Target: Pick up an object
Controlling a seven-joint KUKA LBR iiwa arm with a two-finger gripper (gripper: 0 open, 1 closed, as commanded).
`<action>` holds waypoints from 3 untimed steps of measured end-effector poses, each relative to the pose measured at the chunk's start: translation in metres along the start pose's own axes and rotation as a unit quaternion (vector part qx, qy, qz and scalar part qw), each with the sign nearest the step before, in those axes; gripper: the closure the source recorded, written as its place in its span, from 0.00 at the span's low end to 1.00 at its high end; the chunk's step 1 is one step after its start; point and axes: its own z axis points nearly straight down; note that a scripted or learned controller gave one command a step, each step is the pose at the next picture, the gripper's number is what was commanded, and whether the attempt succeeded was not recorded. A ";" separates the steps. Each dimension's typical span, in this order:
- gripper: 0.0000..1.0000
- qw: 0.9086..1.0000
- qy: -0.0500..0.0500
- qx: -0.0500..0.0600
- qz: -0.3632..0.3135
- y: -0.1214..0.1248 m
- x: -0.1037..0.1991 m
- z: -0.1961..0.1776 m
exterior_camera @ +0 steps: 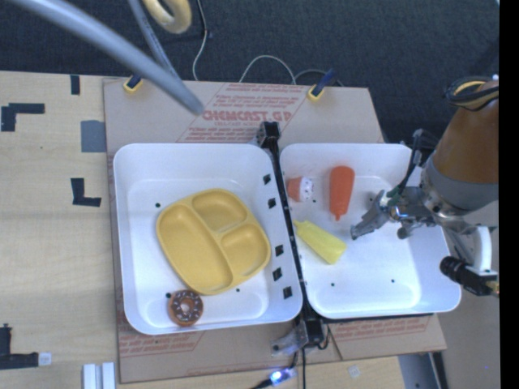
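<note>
In the right bin (pixel 422 294) lie an orange carrot-shaped toy (pixel 341 190), a small red and white can (pixel 300 189) and a yellow corn-like piece (pixel 320 241). My gripper (pixel 379 231) hangs over the middle of that bin, right of the carrot and the yellow piece and apart from both. Its fingers are spread and open, with only white bin floor between them. One fingertip (pixel 358 232) points toward the yellow piece.
The left bin (pixel 130 217) holds a yellow divided plate (pixel 213 239) and a chocolate donut (pixel 185 307) near its front edge. A black divider (pixel 280 217) runs between the bins. The arm's grey and orange wrist (pixel 470 152) stands over the right rim.
</note>
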 end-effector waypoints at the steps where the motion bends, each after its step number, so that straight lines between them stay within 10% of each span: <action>1: 0.00 1.000 -0.001 -0.006 -0.002 0.003 0.000 -0.006; 3: 0.00 1.000 -0.001 -0.004 -0.001 0.007 -0.010 0.085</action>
